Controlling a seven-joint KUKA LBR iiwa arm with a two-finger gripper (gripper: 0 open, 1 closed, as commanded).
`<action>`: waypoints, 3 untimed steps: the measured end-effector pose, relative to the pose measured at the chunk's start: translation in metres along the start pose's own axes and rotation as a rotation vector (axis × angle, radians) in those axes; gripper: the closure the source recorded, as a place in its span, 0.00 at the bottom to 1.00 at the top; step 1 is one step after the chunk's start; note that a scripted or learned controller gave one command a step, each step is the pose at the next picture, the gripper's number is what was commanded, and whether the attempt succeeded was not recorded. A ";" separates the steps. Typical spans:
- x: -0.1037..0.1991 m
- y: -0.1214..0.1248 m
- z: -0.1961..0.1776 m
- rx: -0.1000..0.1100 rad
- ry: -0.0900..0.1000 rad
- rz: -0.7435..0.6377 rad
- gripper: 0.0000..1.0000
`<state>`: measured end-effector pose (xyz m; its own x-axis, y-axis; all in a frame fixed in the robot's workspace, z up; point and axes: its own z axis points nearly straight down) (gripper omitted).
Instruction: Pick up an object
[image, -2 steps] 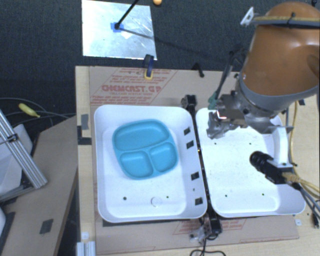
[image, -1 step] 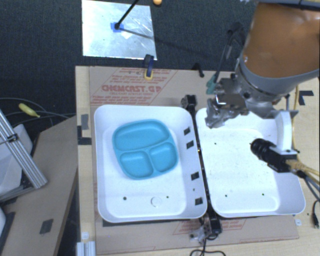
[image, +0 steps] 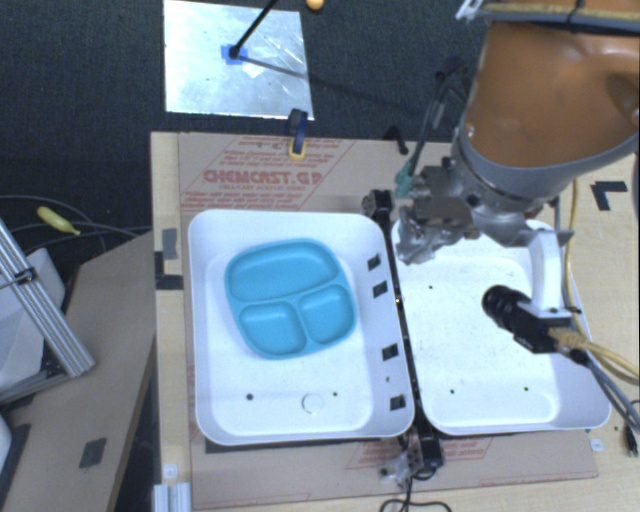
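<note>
While the blue divided tray (image: 290, 297) lies ungrasped in the left bin (image: 215, 395), the hand (image: 418, 243) hovers at its two o'clock; nothing lifted, grip unreadable.

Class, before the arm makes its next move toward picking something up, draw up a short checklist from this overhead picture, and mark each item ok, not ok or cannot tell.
1. A target exists: the light blue plastic three-compartment tray lies in the left shallow white bin. Ok.
2. Tray lies flat with nothing on top of it. Ok.
3. The two-finger gripper is above the tray: it sits over the divide between the bins, toward the right white bin. Not ok.
4. Finger opening ready for a grasp. Cannot tell.
5. Gripper already holding something. Cannot tell.
</note>
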<state>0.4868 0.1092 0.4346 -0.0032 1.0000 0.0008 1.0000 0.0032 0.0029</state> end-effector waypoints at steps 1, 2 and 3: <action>0.051 0.000 0.000 0.000 0.001 -0.001 1.00; -0.006 0.017 -0.044 -0.001 0.000 0.003 1.00; -0.018 0.000 0.014 0.001 0.000 0.003 1.00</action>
<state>0.4864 0.0914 0.4202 -0.0003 1.0000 0.0005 1.0000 0.0003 0.0016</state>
